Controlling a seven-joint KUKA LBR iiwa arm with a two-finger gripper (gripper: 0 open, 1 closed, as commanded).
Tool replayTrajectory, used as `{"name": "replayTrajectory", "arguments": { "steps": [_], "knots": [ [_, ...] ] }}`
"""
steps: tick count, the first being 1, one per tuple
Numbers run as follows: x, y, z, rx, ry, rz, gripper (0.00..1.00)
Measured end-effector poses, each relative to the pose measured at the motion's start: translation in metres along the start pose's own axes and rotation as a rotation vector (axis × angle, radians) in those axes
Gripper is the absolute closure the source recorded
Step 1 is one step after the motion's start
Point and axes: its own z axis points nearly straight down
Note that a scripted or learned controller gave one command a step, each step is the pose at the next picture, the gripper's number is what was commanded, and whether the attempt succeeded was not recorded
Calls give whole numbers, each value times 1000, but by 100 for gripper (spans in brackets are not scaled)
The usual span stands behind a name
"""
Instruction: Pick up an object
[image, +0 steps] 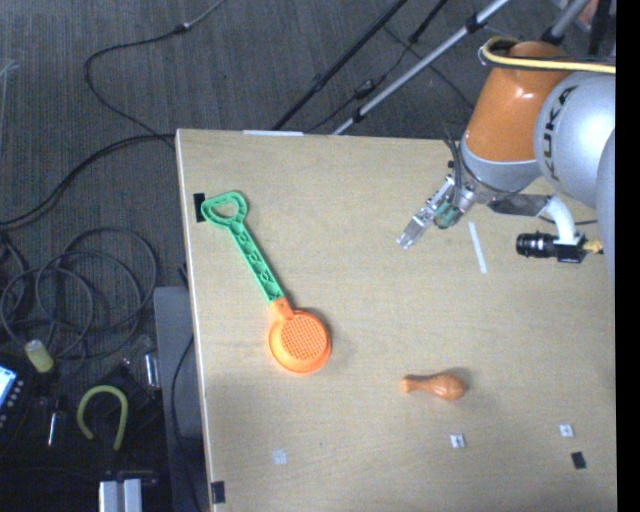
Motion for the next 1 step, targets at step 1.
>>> {"name": "replayTrajectory", "arguments": {
  "steps": [1],
  "knots": [
    [4, 14, 101, 5, 1, 241, 100]
  ]
}}
